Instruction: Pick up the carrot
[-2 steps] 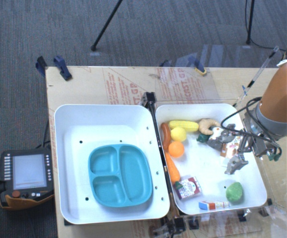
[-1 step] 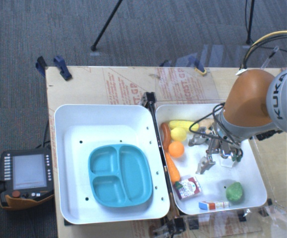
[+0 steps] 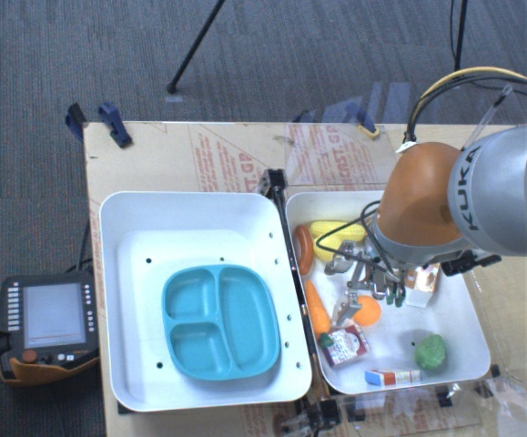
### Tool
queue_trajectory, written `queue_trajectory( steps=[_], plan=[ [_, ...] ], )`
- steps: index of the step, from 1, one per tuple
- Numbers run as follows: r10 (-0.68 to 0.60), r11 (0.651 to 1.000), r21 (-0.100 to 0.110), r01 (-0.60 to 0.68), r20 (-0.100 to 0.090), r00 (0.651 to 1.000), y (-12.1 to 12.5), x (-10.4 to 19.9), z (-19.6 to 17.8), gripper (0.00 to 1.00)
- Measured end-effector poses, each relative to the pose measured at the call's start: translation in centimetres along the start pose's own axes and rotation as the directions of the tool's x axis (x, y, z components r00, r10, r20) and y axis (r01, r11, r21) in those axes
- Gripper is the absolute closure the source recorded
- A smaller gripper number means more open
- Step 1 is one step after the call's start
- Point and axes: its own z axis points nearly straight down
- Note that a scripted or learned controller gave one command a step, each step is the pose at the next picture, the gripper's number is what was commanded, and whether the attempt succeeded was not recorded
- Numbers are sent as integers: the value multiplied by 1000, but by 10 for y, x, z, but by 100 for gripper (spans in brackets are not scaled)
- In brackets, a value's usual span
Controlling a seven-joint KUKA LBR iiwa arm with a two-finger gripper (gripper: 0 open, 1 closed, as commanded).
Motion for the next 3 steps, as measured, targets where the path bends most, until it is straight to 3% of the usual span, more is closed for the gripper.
queue_trajectory(
  steps=[1, 2, 3],
  plan=[
    [-7, 1000, -1, 7, 3, 1000, 3, -1, -11, 100],
    [-8, 1000, 2, 8, 5, 1000, 2, -2, -11, 0],
    [48, 999, -4, -48, 17, 999, -42, 77, -6, 0]
  ],
)
